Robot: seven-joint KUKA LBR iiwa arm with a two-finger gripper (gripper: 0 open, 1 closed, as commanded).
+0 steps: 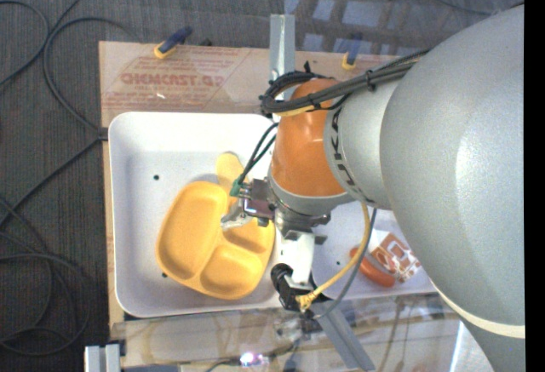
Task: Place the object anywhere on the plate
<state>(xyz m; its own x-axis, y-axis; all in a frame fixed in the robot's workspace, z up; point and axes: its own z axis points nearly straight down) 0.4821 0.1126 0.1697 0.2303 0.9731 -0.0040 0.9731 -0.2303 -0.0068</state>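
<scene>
A yellow divided plate [204, 243] lies in the left white bin [136, 191], toward its front right. A small pale yellow object [227, 166] rests on the bin floor just behind the plate's far rim, touching or nearly touching it. My gripper [244, 218] hangs under the orange-banded wrist, over the plate's right edge and just in front of the pale object. The wrist hides most of the gripper and the plate's right side.
An orange and white packet [387, 260] lies in the right bin, partly behind the arm. The big grey arm covers most of that bin. A cardboard sheet [170, 85] lies behind the left bin, and cables trail on the floor at left.
</scene>
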